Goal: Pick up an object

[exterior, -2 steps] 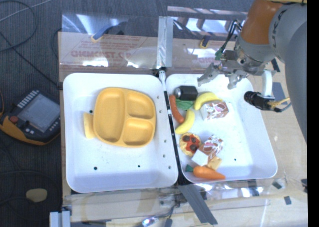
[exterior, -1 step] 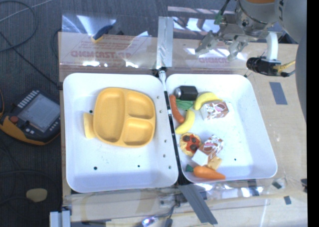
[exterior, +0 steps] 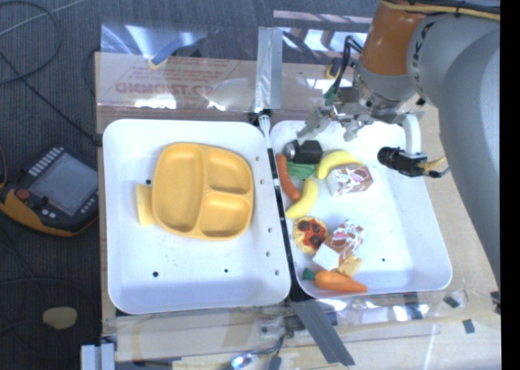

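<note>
The right bin holds several toy foods. A yellow banana lies near its back, with a white and red packet beside it. A second yellow piece and a red sausage lie along the left wall, next to a green item. Toward the front are a pizza slice, another red and white packet and a carrot. My gripper hangs over the back of this bin, just behind the banana. Nothing shows held in it.
The left bin holds a yellow divided plate. A raised rim separates the two bins. The grey arm fills the upper right. A handheld controller lies on the floor at far left.
</note>
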### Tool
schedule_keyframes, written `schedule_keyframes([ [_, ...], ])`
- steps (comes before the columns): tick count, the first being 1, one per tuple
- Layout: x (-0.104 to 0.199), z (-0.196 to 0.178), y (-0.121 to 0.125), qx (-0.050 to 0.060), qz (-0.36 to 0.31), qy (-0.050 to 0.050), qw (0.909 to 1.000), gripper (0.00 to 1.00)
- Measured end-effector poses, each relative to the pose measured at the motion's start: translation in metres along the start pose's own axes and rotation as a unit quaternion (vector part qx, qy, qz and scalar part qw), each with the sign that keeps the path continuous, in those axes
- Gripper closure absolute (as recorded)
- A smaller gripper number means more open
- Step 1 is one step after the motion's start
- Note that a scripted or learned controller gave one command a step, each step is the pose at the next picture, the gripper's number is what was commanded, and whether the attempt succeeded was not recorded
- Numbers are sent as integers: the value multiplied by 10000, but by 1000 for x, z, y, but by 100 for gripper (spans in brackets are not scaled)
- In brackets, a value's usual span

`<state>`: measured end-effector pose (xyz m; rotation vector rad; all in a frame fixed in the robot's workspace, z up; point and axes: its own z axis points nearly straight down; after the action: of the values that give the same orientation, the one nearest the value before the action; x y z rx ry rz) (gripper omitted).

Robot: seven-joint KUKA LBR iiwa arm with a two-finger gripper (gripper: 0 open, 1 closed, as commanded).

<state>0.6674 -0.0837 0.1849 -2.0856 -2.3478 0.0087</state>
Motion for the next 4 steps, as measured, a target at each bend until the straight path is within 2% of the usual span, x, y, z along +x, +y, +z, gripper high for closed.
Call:
schedule_keyframes([
  [1, -39, -52, -4, -23, -978, -12, 9952, 0],
  [2, -76, 69, -28, -13, -874, -1, 9962, 0],
  [3, -78, 99, -15, 155, 584, 13, 9982, 0],
  [4, -79, 89, -14, 120, 610, -15, 9981, 100],
])
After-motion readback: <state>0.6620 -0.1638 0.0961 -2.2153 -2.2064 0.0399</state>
